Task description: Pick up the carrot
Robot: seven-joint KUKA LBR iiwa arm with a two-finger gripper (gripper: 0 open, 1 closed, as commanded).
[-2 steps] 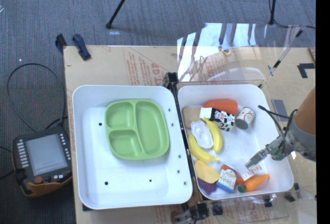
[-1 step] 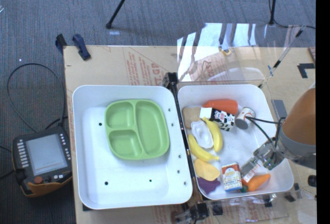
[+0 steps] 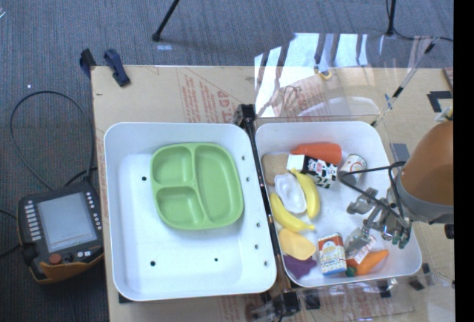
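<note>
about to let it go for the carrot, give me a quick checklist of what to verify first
1. Carrot in sight: ok. The carrot lies in the near right corner of the right bin.
2. Gripper near the target: ok. The gripper is over the right bin, just above the carrot in the picture.
3. Carrot between the fingers: cannot tell; they are too small and cluttered to read.
4. Room around the carrot: not ok. A small carton sits close on its left and the bin wall is right beside it.
5. Right target: cannot tell. A second orange thing at the far side of the bin could be confused with it.
6. Plate out of the way: ok, it is in the left bin.
</note>
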